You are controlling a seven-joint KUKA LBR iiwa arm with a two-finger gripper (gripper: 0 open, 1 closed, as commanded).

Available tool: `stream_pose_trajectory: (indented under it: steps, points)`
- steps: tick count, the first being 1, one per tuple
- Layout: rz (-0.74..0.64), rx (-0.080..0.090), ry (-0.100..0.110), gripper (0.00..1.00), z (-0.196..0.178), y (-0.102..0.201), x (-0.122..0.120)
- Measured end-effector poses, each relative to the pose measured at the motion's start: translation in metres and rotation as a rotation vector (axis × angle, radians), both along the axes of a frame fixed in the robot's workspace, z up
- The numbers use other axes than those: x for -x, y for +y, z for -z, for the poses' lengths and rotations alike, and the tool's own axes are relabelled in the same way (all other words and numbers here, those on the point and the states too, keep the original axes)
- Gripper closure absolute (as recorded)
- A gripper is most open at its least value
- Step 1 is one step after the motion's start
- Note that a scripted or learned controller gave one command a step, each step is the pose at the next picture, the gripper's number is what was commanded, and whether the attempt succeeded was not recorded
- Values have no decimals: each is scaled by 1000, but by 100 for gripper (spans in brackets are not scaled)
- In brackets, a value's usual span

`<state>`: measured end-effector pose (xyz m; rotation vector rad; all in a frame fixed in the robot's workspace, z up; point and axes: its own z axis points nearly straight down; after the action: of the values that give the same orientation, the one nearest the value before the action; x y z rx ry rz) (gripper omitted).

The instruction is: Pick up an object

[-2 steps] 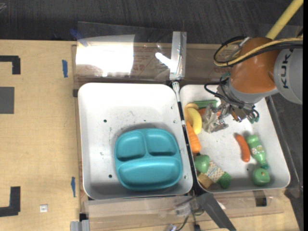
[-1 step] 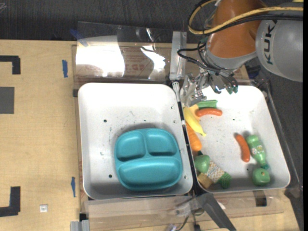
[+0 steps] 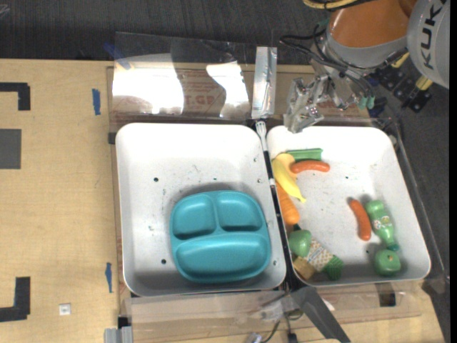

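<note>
Your hand [image 3: 303, 113], open and empty over the right bin's [image 3: 371, 138] far-left rim, could clip it before reaching the banana [image 3: 285, 177].

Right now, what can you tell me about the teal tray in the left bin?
The teal tray is a smooth, plastic-looking plate with rounded corners and three compartments: two smaller ones along its far edge, one wide one along its near edge. It lies flat and face up on the floor of the left bin, toward the near right corner. Nothing sits in it, and the end effector is well away.

Right bin's [image 3: 400, 164] centre open; toys [image 3: 289, 184] line its edges.
</note>
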<state>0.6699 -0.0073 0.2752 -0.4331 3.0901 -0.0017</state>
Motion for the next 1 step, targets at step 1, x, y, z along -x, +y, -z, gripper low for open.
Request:
stream_pose_trajectory:
  steps: [1]
  points:
    - [-121, 4, 8, 100, -25, -41, 2]
